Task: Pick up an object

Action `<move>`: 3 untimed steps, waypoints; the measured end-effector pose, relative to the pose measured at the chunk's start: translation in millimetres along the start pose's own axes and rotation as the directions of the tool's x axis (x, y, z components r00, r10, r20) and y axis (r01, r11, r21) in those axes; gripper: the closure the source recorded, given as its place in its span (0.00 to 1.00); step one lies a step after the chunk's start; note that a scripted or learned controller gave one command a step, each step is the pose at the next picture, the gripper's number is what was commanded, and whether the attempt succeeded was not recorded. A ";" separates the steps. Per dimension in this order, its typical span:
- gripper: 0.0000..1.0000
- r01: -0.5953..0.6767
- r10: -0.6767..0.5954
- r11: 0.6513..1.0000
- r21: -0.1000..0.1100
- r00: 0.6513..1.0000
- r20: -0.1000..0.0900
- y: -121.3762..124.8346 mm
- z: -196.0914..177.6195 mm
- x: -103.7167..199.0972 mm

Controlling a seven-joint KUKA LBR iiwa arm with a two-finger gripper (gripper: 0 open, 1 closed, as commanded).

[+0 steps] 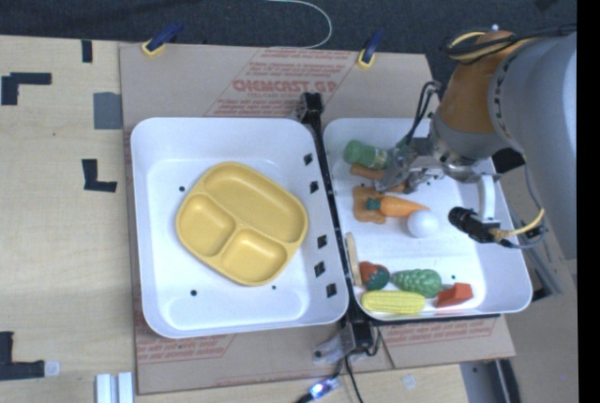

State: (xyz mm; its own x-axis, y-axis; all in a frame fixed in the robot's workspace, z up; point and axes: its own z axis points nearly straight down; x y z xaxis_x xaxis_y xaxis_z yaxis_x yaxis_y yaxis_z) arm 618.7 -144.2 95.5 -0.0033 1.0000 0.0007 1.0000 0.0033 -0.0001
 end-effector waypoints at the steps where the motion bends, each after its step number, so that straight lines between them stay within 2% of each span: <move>1: 1.00 -0.002 0.002 1.000 -0.004 1.000 0.001 -1.6 -62.0 5.2; 2: 1.00 -0.001 0.001 1.000 -0.004 1.000 0.001 4.6 -107.2 11.0; 3: 1.00 -0.002 0.002 1.000 -0.001 1.000 0.000 5.1 -129.9 11.6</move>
State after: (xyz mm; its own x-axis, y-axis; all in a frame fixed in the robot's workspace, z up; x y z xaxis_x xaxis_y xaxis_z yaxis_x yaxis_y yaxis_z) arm 623.7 -132.7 225.4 -0.0017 1.0000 0.0003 1.0000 0.0017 0.0007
